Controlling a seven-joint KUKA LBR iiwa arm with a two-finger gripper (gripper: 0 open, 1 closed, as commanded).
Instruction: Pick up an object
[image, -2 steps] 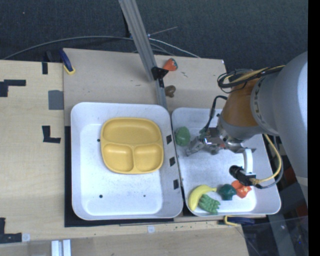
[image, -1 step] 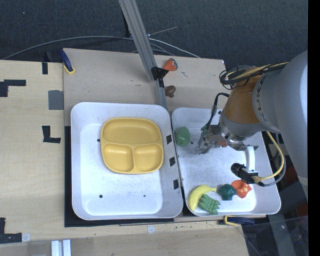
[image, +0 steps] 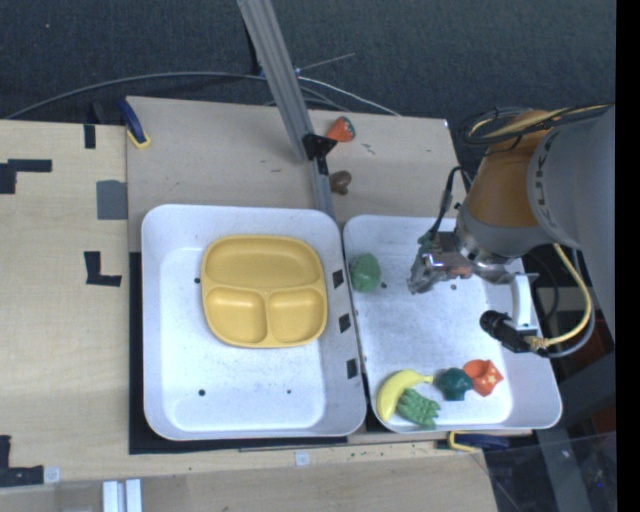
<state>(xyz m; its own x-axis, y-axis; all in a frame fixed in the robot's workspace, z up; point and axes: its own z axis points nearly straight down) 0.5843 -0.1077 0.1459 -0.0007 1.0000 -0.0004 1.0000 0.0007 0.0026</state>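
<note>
Now the gripper (image: 432, 270) is hanging over the upper part of the right bin (image: 400, 330), and whether it is open or shut cannot be told from this slanted view; nothing is showing in its grasp. Just to its left a green ball (image: 365, 271) is lying near the bin's left wall, apart from the gripper. Further off, in the lower corner of the same bin, a banana (image: 396, 386), a green lumpy toy (image: 418, 407), a dark teal piece (image: 455, 383) and a red-orange piece (image: 484, 376) are crowding together (their exact shapes are hard to make out). A yellow divided tray (image: 265, 290) is sitting in the left bin (image: 180, 400). The arm (image: 525, 190) is running off the right side.
</note>
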